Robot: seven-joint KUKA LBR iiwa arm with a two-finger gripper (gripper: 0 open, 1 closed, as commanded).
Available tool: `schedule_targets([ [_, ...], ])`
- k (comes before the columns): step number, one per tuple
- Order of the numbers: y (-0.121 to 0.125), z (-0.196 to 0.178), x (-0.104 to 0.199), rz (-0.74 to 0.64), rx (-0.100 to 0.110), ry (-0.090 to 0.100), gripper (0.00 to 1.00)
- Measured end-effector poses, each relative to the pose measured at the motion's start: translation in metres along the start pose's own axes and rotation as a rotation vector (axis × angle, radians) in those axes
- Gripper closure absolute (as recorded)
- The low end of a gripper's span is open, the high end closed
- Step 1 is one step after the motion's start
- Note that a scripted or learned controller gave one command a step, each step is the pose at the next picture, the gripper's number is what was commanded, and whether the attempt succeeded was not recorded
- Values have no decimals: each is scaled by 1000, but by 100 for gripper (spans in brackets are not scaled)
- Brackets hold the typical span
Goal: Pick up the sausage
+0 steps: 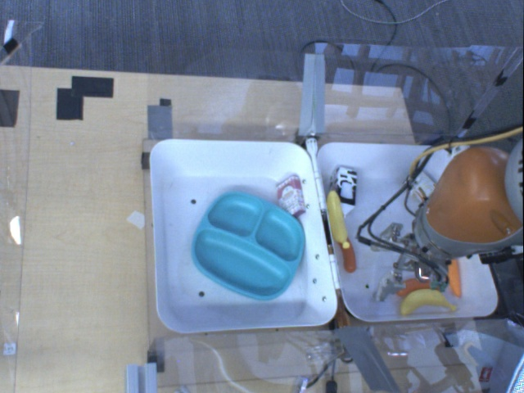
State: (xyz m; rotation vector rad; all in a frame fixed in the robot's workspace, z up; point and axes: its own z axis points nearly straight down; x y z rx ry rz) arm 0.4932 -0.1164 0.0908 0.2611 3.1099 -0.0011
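Right bin, by its left wall: the sausage (350,256), a short red-orange cylinder, lies on the bin floor touching or just beside the near end of a long yellow piece (335,211).
Sausage axis: it runs far to near with a slight lean, the near end pointing a little to the right and the far end toward the yellow piece.
Gripper (397,283): it hangs low over the near right part of the same bin, apart from the sausage and to its right. How far it is open cannot be told from this angle, and nothing can be seen in its hold.
Close to the gripper: a banana (426,301), a carrot (454,277) and a small red-orange bit (416,284) lie around it.
Farther off: a black-and-white item (347,183) sits at the far end of the right bin (372,155). A teal divided plate (248,244) and a red packet (291,195) lie in the left bin (176,219).
Risk one: the gripper stands nearer the banana and carrot than the sausage, so closing where it is would likely take the wrong thing.
Risk two: the sausage is round and close to the wall and the yellow piece, so a grip along its length could roll it away or pinch the neighbour. Closing across the axis looks safer.
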Motion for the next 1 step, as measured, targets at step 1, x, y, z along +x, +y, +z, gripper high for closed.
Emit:
schedule_targets([
  [1,1,-12,-3,2,-1,-7,100],
])
